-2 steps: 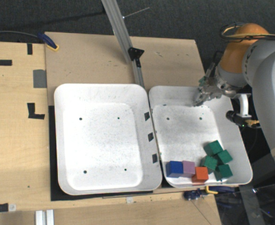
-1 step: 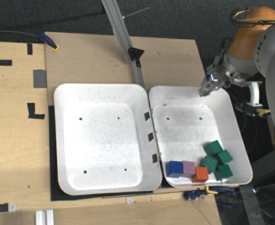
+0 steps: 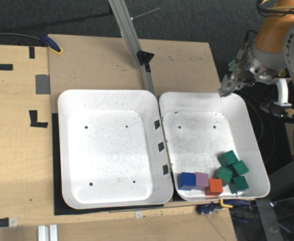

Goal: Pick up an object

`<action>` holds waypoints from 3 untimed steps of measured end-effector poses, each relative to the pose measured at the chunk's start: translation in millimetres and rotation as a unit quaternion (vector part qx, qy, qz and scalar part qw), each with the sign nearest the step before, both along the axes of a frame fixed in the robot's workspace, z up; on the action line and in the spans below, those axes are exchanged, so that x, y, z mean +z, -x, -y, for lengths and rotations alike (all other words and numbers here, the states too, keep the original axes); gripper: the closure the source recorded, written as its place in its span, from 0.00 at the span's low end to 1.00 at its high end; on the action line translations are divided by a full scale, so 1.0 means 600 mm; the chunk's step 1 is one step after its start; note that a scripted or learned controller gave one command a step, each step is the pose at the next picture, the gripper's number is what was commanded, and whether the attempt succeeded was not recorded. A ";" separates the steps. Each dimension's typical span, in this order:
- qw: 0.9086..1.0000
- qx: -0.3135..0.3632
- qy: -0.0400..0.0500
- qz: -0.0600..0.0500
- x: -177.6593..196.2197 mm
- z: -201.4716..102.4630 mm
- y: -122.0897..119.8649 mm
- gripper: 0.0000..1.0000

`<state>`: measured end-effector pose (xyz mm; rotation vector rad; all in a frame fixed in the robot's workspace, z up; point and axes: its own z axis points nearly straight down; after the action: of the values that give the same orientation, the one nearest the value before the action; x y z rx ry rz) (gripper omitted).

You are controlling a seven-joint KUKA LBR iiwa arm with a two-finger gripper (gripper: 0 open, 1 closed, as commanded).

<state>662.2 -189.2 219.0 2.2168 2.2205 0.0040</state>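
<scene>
Plywood table (image 3: 112, 59) carries two white bins; small blocks (image 3: 214, 177) cluster in the right bin's (image 3: 247, 119) near corner. They look light, stiff, best pinched across flat sides. The tool (image 3: 226, 88) hangs above the far rim; its opening I cannot tell.

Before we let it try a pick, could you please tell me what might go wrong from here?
1. The blocks are packed tight in the near corner of the right bin, so the pincer might catch two or none.
2. The blue block and orange block sit against the bin wall, which may block a descent.
3. The pincer hangs at the far rim, so its long reach could clip it.
</scene>
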 end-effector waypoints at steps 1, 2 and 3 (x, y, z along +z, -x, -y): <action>1.000 0.000 0.000 -0.001 0.042 -0.001 -0.001 1.00; 1.000 0.001 -0.001 -0.004 0.023 -0.078 0.044 1.00; 1.000 0.002 -0.001 -0.003 0.015 -0.147 0.070 1.00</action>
<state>620.2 -101.1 228.0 2.2180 2.2286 -0.0009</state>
